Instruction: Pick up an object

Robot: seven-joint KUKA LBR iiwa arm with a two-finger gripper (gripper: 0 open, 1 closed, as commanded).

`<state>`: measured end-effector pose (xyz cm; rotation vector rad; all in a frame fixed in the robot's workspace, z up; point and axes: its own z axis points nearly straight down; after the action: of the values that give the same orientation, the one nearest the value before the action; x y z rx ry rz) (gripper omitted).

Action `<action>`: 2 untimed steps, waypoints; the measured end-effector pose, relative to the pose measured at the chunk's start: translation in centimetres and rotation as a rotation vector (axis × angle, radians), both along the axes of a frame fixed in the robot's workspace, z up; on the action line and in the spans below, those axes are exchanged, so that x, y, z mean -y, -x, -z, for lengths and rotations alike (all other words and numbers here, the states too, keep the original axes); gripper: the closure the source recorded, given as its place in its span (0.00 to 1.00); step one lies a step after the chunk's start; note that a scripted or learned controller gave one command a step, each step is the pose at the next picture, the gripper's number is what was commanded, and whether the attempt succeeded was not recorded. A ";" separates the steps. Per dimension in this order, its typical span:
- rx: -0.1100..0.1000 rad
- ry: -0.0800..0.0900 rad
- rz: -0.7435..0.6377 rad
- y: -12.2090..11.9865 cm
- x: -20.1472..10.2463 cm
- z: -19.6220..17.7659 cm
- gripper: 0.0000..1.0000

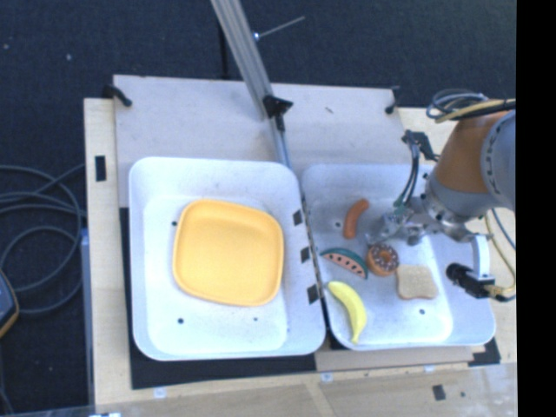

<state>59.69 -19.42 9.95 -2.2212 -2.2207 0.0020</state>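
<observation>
Pale worktop (200,115) on dark carpet, carrying two shallow white bins side by side. Left bin (148,233) holding a yellow plate (228,252), centre-left of frame. Right bin (465,315) holding the pickable toys: sausage (354,218) upper left, watermelon slice (345,260) just below, banana (348,309) at lower left corner, doughnut (382,259) mid-bin, bread slice (416,281) just right of and below it. Gripper (393,230) low over bin centre, just above the doughnut, near the sausage. Fingers too small and cluttered to read; cannot tell spread, nothing seen between them. Judged: approach step, grasp not yet made. Next move likely calls for settling squarely over one item, probably the doughnut, straddling it clear of the bread, then closing and lifting.
</observation>
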 end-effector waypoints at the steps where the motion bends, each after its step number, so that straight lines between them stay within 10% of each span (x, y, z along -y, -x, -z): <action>1: 0.004 0.000 0.000 -0.1 0.1 -1.2 1.00; 2: 0.006 0.001 0.000 0.7 -0.3 -6.8 1.00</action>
<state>59.00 -19.15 16.76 -2.2249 -2.2242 -0.0044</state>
